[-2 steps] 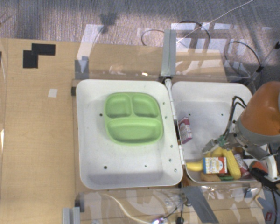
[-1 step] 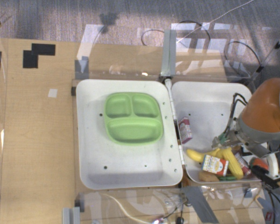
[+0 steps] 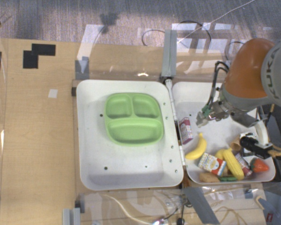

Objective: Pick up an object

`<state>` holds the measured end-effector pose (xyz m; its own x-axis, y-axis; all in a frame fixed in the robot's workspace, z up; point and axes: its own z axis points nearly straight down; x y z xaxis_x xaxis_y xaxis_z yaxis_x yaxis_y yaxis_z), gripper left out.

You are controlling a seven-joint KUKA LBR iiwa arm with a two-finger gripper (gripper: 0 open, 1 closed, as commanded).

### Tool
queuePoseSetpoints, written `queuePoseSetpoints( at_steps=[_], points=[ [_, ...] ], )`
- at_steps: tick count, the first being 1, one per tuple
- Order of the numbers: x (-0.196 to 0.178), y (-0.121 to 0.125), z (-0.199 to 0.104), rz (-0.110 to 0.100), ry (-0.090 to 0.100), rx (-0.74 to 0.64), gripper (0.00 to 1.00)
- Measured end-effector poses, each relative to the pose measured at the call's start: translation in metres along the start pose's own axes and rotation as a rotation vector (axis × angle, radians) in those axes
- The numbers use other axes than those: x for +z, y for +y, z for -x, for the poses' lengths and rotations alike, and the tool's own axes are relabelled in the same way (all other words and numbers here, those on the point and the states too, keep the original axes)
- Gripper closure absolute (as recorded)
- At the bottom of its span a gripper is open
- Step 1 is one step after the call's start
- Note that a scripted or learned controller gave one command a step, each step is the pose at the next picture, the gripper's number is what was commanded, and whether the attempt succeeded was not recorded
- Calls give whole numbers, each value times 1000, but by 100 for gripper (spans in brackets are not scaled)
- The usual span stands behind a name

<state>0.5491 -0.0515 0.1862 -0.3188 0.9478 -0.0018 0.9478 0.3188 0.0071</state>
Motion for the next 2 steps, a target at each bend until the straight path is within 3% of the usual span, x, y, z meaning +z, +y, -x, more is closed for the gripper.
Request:
queuePoseSetpoints(
  at_steps=[1, 2],
  points=[
    [0, 0, 0, -1, 0, 1, 0],
    [1, -42, -4, -2, 0, -71, 0]
  ],
)
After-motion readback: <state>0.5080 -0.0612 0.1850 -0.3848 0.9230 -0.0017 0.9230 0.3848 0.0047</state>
